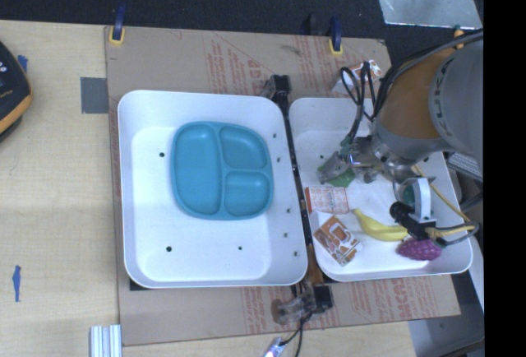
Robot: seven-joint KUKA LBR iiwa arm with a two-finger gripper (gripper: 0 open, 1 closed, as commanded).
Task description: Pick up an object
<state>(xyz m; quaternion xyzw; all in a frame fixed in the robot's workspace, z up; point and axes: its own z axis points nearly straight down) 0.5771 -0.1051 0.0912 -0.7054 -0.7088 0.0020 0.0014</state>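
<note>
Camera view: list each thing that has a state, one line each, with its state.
Blue divided plate: upright, in the left bin.
Banana: lying flat in the right bin.
Purple grapes: resting beside the banana.
Two snack packets: lying flat.
Pincer: low inside the right bin.

Single fixed camera above bench (57,207), angled down on both bins (131,183) (arm (427,100) enters right).
</note>
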